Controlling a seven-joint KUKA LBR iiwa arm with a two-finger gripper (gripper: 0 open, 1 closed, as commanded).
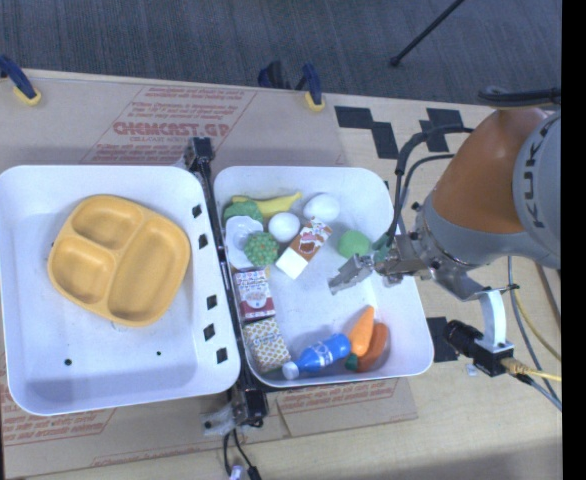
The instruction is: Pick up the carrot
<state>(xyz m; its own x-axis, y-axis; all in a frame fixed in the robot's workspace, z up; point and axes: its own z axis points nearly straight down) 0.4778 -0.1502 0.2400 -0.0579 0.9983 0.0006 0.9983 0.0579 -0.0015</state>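
The carrot (362,328) is a small orange cone lying near the front right corner of the right bin (405,313), between a blue bottle (320,354) and a red-orange toy (380,340). My gripper (351,272) hovers over the right half of that bin, just behind the carrot and apart from it. It stands open with nothing between its fingers. The grey and orange arm reaches in from the right over the bin's rim.
The right bin also holds a green ball (353,243), two white eggs (321,208), a banana (273,204), green vegetables (260,248), and small boxes (254,290) along its left wall. A yellow divided plate (120,258) lies in the left bin (33,358).
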